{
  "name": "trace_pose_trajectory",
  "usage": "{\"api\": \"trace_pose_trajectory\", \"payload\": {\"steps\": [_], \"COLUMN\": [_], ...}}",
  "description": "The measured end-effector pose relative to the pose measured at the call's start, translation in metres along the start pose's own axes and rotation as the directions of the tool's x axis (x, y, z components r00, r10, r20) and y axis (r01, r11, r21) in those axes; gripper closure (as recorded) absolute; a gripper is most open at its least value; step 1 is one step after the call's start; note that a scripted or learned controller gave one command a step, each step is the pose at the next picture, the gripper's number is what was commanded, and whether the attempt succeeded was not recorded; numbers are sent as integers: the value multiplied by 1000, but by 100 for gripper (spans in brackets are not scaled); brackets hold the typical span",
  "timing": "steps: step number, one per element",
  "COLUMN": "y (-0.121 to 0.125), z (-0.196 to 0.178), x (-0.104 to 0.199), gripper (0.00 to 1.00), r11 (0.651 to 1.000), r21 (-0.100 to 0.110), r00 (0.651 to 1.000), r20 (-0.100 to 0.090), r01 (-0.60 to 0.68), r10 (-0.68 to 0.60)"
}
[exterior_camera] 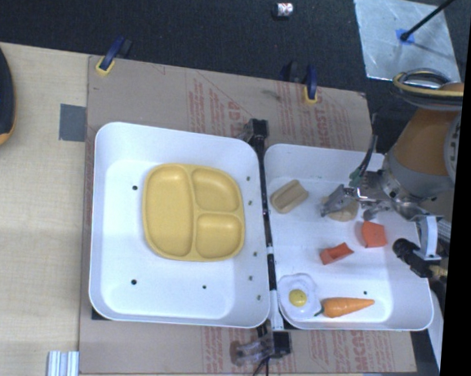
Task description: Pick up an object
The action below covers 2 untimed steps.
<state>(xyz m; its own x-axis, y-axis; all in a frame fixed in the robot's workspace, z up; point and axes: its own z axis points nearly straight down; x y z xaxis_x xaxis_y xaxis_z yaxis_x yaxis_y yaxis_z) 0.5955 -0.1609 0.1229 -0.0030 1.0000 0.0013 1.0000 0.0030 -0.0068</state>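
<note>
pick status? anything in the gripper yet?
Done: the gripper is down in the right bin, right over a tan piece. In hand: nothing visibly lifted; whether the fingers have closed on it can't be told. Left: secure and raise an object. The bread piece, orange block, red piece, fried egg and carrot all lie on the bin floor.

One fixed overhead camera, slanted down on both white bins (102, 212), seemingly from moderate height.
</note>
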Motion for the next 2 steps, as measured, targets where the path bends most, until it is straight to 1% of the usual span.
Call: {"api": "trace_pose_trajectory", "payload": {"steps": [1, 2], "y": [64, 23], "z": [-7, 17], "x": [-15, -5], "gripper": [0, 0], "r11": [1000, 1000], "r21": [-11, 2], "r00": [1000, 1000], "r20": [4, 1], "r01": [4, 0], "r10": [-4, 0]}}
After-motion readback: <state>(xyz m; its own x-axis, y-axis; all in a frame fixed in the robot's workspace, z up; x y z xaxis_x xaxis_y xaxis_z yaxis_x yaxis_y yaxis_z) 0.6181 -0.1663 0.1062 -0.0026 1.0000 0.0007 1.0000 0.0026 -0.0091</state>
